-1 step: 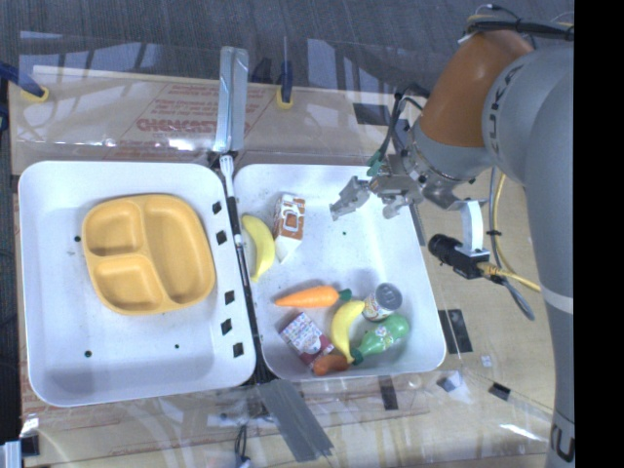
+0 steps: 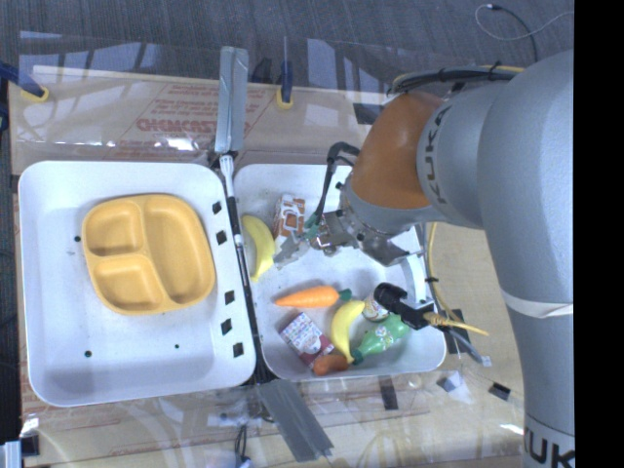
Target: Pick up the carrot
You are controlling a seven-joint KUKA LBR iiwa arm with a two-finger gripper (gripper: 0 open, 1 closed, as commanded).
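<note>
One carrot (image 2: 307,297) lies free in right bin (image 2: 429,359), mid-floor, just left of a banana (image 2: 344,327). Gripper (image 2: 310,239) hangs above it, near a second banana (image 2: 258,245); finger state: cannot tell. Left bin (image 2: 49,359) holds yellow divided plate (image 2: 147,253).

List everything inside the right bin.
The right bin holds a carrot, two bananas, a snack packet, a red packet and a green bottle. The arm covers the bin's far right part.
</note>
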